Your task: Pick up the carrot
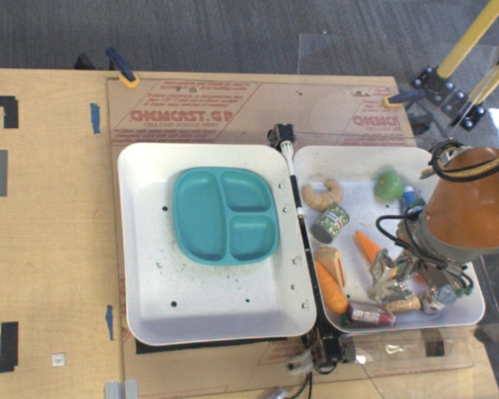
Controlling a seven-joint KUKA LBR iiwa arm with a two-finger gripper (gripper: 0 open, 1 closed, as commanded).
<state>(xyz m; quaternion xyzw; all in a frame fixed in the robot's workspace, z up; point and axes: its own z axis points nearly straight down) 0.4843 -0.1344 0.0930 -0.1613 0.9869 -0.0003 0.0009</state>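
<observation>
A small orange carrot (366, 245) lies near the middle of the right bin (474, 310), pointing up and to the left. A longer orange carrot-like piece (333, 289) rests against that bin's left wall. My gripper (388, 277) hangs below the arm's orange band (470, 210), low inside the right bin. It is just right of and below the small carrot, among cluttered items. No carrot is visibly held.
The right bin also holds a tan pastry (323, 194), a green can (333, 221), a green ball (389, 186), a beige wedge (331, 262), a dark red tube (368, 314) and small bits at the front right. A teal divided plate (226, 214) sits in the left bin (141, 289).
</observation>
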